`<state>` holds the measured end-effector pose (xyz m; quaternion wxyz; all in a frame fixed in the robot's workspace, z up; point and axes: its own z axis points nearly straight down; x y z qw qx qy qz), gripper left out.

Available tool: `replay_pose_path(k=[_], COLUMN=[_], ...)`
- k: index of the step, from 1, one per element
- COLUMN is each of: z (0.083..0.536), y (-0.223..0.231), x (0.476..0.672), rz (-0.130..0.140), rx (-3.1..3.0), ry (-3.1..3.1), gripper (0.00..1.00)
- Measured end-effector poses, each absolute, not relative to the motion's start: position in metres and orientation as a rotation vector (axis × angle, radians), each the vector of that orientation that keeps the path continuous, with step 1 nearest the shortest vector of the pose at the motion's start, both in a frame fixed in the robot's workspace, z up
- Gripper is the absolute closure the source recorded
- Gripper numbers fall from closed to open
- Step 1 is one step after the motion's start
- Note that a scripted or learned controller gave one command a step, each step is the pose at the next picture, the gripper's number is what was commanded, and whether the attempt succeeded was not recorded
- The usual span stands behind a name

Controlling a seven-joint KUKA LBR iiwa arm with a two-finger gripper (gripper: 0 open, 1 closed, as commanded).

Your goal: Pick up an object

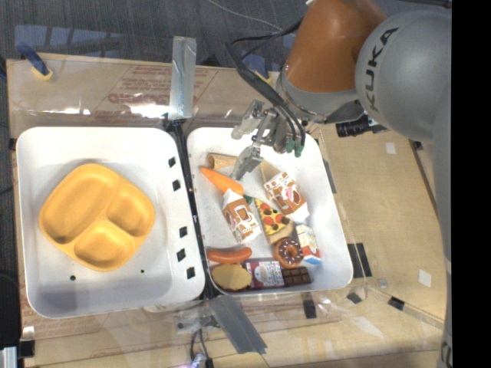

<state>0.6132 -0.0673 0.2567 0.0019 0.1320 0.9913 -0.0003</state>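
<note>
My gripper (248, 141) hangs over the upper part of the right bin (334, 228), with its fingers spread open and nothing between them. One fingertip (247, 162) points down just above a brown cone-shaped wedge (221, 161) and an orange carrot (222, 181). Lower in the same bin lie a small carton (240, 215), a second carton (285, 192), a pizza slice (273, 220), a donut (290, 251), a sausage (229, 255), a round cookie (232, 277) and a chocolate bar (275, 274).
The left bin (31, 159) holds a yellow divided plate (97, 215). A grey taped divider (182, 83) runs between the bins at the back. The arm's orange band (330, 41) and grey body loom over the upper right.
</note>
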Motion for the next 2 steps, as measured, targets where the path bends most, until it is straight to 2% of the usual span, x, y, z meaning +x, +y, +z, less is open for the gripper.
replay_pose_path(k=[1, 2], z=[0.189, 0.132], y=[-0.068, -0.098], x=[0.517, 0.549], rz=[-0.002, -0.001], rx=[0.588, 0.568], ry=[3.094, 3.096], gripper=[0.0, 0.0])
